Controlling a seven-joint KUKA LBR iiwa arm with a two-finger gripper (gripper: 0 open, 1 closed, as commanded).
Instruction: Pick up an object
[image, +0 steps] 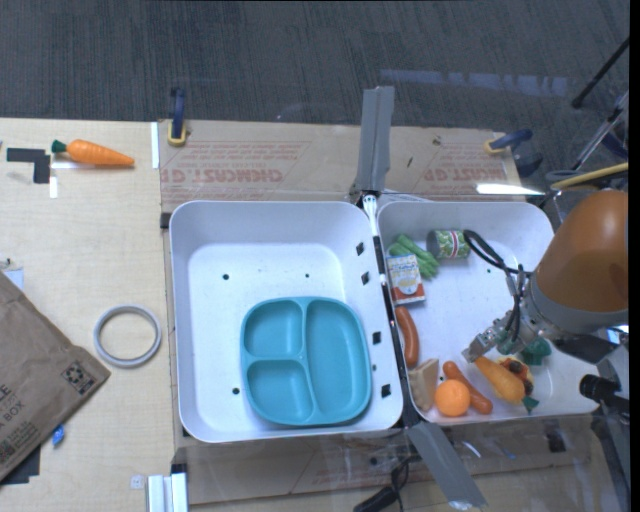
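Camera view, left to right: teal divided plate (303, 360) in the left bin (195, 225); right bin (540, 215) with sausage (407, 335), orange (453, 398), carrot (503, 379). Gripper (492, 340) low over the carrot, grip state indeterminable; approach step, descent and closing seemingly next.

Overall light: bright and even, from overhead, no strong direction.
Shadows: soft and short; a faint one under the teal three-compartment plastic plate (305, 360) and along the inner walls of the left shallow white bin (190, 300).
Glare: mild sheen on the white floor of the right shallow white bin (450, 300); a pale reflection streak on the dark carpet (470, 85) at the top.
Sharpness: moderate; print on the brown cardboard sheet (260, 160) is soft and hard to read.
Blur: the arm's orange band (598, 250) looks smooth and slightly smeared.
Distortion: slight bowing of straight edges toward the frame edges.
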